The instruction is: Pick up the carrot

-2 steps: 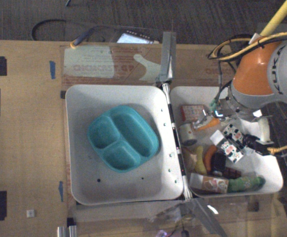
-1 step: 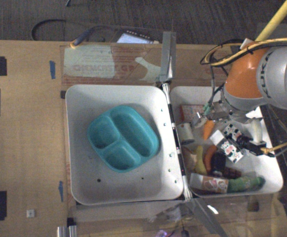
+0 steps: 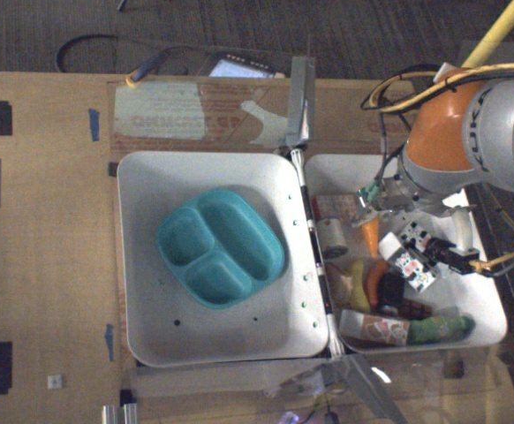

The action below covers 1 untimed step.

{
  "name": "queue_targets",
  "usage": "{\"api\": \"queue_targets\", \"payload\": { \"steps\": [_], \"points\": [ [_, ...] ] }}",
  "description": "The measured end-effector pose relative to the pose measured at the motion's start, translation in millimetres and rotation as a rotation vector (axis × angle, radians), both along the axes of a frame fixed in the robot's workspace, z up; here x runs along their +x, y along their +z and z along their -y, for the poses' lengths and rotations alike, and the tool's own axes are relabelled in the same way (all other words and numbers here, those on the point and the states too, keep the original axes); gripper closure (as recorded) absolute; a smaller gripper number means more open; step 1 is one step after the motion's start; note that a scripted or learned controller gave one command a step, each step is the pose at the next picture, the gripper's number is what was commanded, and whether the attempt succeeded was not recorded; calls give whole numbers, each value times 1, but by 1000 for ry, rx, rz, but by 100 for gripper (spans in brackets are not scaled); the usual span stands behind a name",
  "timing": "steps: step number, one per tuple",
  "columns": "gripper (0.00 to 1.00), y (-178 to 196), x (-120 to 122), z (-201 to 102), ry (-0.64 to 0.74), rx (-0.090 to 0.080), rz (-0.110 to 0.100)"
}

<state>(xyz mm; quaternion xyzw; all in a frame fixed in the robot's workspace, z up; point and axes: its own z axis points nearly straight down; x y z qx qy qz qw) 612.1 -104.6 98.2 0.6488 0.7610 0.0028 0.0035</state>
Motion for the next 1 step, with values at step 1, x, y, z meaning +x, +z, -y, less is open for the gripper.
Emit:
{"api": "queue_targets", "payload": {
  "steps": [1],
  "points": [
    [100, 88, 19, -55, 51, 0, -6]
  ]
}}
